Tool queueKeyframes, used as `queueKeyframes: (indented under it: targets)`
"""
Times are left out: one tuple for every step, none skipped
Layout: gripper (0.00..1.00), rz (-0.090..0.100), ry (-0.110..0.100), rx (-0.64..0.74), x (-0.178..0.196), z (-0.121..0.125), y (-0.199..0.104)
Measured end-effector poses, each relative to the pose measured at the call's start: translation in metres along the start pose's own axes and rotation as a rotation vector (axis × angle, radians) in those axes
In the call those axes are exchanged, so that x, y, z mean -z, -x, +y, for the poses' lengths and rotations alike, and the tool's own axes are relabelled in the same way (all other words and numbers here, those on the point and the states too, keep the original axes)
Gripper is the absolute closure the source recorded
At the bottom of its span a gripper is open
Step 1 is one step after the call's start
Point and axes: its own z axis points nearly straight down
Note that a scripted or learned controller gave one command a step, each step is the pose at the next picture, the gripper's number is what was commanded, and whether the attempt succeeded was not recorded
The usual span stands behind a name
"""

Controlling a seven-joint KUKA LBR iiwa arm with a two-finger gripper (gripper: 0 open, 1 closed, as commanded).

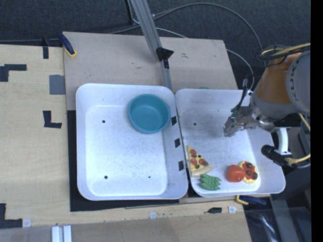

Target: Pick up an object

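My gripper (230, 130) hangs over the middle of the right bin (212, 110), its fingers pointing down and left with nothing seen between them. Near that bin's front lie a pizza slice toy (197, 162), a green leafy toy (210, 182), a red tomato toy (235, 173) and a yellow toy with dark spots (249, 171). These lie below the gripper in the view, apart from it. A blue bowl (149, 113) sits at the back of the left bin (101, 150).
A grey pole (151, 32) slants down from the top to the gap between the bins. The arm's orange band (275, 82) and grey wrist stand over the right bin's right edge. Cables run across the dark floor at the back.
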Motion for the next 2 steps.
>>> queueKeyframes:
  targets:
    - [1.0, -0.001, 0.003, -0.001, 0.043, -0.002, 0.005]
    - [1.0, -0.001, 0.004, -0.001, 0.085, -0.005, 0.006]
